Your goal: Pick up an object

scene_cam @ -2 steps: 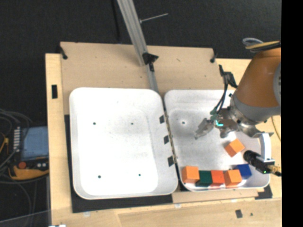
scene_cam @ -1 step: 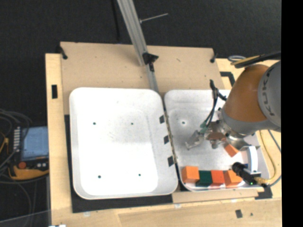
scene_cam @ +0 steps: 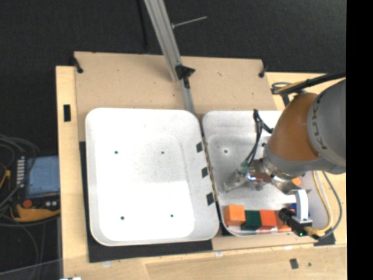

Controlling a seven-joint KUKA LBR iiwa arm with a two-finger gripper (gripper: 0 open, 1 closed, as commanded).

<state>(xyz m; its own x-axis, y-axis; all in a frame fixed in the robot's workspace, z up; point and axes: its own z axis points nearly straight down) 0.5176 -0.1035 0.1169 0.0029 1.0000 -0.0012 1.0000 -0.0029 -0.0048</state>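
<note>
The arm (scene_cam: 303,136) hangs low over the right bin (scene_cam: 233,127), its gripper (scene_cam: 247,177) down near the bin floor, and I cannot tell how it is set. The blocks sit in a row along the near wall: an orange block (scene_cam: 235,213), a green block (scene_cam: 253,219), another orange one (scene_cam: 268,217). I'd come straight down over one block, clear of its neighbours

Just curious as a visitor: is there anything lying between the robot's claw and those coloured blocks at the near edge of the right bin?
In the camera view, only bare white bin floor separates the claw from the orange and green blocks.
</note>
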